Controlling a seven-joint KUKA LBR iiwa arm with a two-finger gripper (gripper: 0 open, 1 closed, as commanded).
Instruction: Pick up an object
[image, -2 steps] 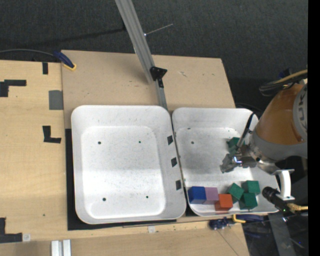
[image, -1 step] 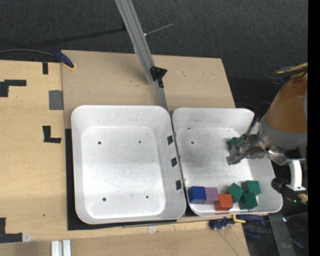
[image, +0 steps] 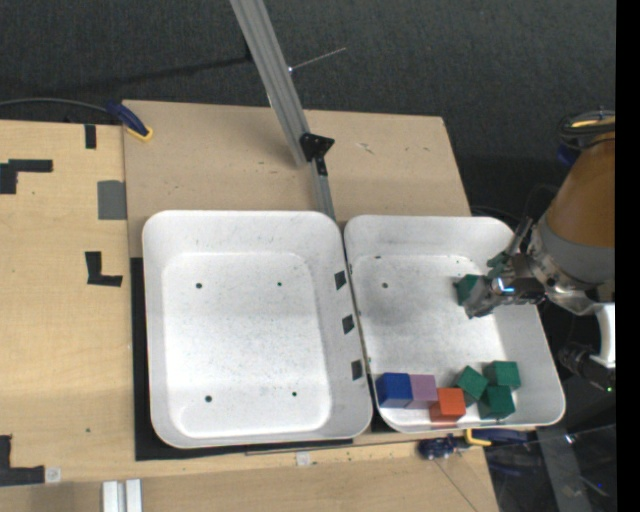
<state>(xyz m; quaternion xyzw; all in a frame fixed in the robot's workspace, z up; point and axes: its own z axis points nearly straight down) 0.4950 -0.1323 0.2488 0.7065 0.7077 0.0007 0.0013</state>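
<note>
My gripper (image: 478, 293) reaches in from the right over the right bin (image: 420, 250), below the arm's orange band. A dark green block (image: 466, 290) sits between its fingertips, and the fingers are shut on it. Whether the block is raised off the bin floor or resting on it, I cannot tell. Along the bin's front edge lie a blue cube (image: 394, 388), a purple cube (image: 424, 387), an orange cube (image: 450, 402) and three more green blocks (image: 496, 400).
The left bin (image: 240, 240) stands beside the right one, with a raised divider between them. A slanted metal rail (image: 285, 90) runs from the top of the view down to the bins' back edge. Wooden bench surface surrounds both bins.
</note>
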